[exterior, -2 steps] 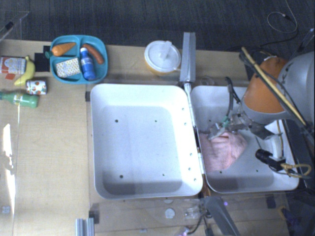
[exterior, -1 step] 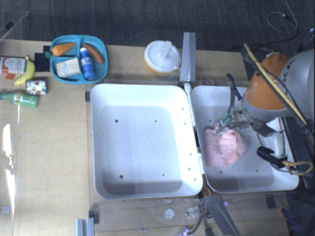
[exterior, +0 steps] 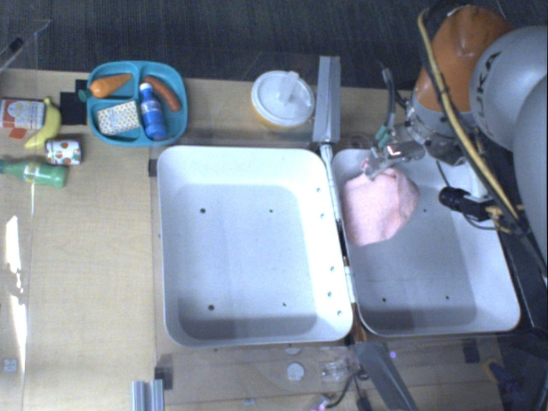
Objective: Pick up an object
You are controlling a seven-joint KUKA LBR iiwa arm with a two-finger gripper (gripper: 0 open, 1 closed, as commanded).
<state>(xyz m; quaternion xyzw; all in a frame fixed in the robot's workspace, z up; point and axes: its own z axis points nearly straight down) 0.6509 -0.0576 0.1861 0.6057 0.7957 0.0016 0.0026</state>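
**Robot arm poised over a pink cloth in the right-hand bin**

We look down on a wooden desk (exterior: pixel 86 272) carrying 2 shallow white bins side by side. The left bin (exterior: pixel 248 247) takes up the centre of the view. The right bin (exterior: pixel 428 272) sits at 3 o'clock from it, their rims touching.

The thing to pick up is a pink cloth (exterior: pixel 379 205), bunched into a soft mound at about 11 o'clock inside the right bin, close to the wall shared with the left bin. We judge it to be light, limp and not fragile. It should crumple and drape when lifted, so a pinch on its raised top fold, near its 12 o'clock edge, looks like the best hold.

The grey arm (exterior: pixel 514 67), with its orange band (exterior: pixel 458 41), enters from 2 o'clock and bends downward. Its end effector (exterior: pixel 385 152) sits at the cloth's 12 o'clock edge, touching it or just above it. We cannot tell whether it is apart, together or clamped on the fabric.

Beyond the bins, at 12 o'clock, stands a white lidded cup (exterior: pixel 282 98). At 10 o'clock rests a blue divided tray (exterior: pixel 137 101) of toy food, with a few small toys (exterior: pixel 43 139) at 9 o'clock from it.
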